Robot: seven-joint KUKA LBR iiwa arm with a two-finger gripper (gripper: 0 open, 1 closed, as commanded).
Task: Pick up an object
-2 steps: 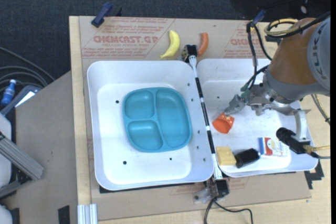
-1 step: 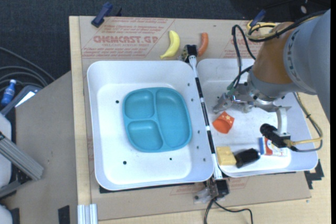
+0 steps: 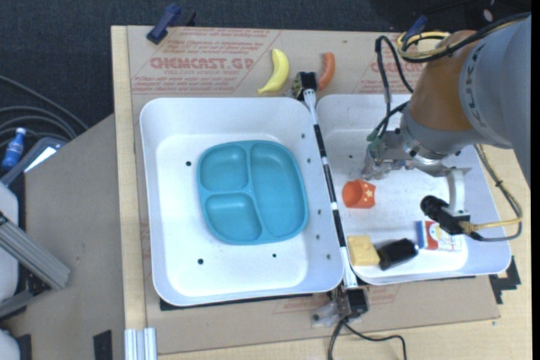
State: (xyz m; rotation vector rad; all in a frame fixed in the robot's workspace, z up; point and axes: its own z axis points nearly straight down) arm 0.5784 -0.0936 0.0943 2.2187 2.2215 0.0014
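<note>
In the right bin [image 3: 396, 118], a small orange cup-like object [image 3: 359, 194] lies near the left wall. Along the front of this bin sit a yellow block [image 3: 363, 249], a black object [image 3: 396, 253] and a small red, white and blue box [image 3: 436, 237]. My gripper [image 3: 379, 163] hangs over the middle of the right bin, just above and to the right of the orange object and apart from it. Nothing shows between its tips. The grey arm with its orange band [image 3: 443, 93] reaches in from the right.
A blue divided plate [image 3: 251, 191] lies in the left bin [image 3: 169, 139]. Behind the bins, a yellow banana [image 3: 275, 72] and an orange carrot-like piece [image 3: 326, 70] rest on the cardboard. A blue clip [image 3: 164, 23] sits at the bench's back left corner.
</note>
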